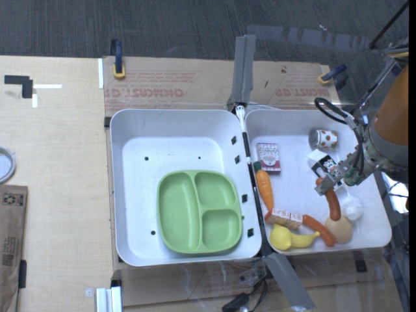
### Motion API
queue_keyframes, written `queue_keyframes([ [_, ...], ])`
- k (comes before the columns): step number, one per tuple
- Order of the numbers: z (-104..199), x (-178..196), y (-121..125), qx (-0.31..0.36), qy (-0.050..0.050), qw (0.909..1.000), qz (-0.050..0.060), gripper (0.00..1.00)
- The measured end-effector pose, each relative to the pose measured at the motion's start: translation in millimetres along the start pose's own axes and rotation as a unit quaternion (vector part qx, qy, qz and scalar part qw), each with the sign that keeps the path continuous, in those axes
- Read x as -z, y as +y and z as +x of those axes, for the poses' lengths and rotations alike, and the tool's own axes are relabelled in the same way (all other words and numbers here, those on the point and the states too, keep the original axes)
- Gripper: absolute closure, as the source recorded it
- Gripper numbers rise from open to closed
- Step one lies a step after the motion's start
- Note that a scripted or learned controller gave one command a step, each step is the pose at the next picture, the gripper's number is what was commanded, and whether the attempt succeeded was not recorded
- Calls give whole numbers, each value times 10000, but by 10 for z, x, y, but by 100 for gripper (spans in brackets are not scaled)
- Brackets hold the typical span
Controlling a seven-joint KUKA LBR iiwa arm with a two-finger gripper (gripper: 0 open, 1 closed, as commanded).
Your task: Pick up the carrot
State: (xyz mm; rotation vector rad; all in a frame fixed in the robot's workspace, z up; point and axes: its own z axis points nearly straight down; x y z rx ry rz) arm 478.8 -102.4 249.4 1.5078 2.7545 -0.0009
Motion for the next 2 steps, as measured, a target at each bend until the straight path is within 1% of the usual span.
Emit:
queue_keyframes([
  [1,460,-586,314,62,13,10000,11,100],
  [2,1148,-583,725,-499,7,9988,8,100],
])
